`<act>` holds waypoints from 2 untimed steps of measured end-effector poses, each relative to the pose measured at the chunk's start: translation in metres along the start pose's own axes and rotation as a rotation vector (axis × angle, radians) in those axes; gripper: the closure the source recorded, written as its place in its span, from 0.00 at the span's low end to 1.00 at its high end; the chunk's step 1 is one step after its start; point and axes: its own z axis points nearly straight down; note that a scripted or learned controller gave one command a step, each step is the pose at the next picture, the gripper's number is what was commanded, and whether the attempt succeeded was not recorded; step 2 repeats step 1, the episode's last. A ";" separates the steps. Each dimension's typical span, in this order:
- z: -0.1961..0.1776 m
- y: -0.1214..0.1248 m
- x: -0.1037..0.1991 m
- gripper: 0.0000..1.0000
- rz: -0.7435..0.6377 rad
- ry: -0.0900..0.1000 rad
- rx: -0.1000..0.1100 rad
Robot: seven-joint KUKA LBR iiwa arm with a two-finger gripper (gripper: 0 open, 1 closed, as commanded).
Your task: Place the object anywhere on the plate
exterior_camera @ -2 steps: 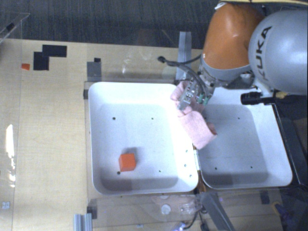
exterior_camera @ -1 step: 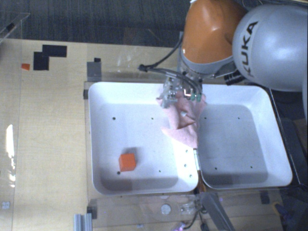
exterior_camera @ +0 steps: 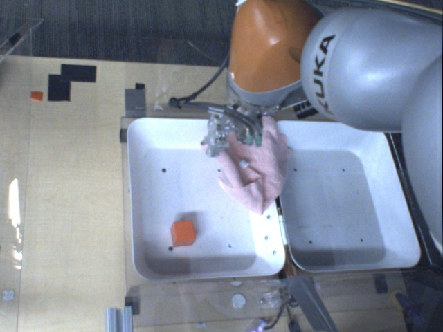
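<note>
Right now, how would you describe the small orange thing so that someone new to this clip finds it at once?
Start at the left white bin, the one of the two farther from the arm. Look to its near left corner: the orange block sits there alone on the bin floor. It is small, boxy and bright orange, unlike the soft pink cloth that hangs below the claw at the bin's far right.

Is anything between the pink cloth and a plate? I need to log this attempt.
No plate is visible. The pink cloth hangs from the gripper over the left bin, well apart from the orange block.
</note>
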 end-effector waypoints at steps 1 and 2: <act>0.000 0.000 0.000 0.00 0.001 0.000 0.000; 0.000 0.000 0.000 0.00 0.001 0.000 0.000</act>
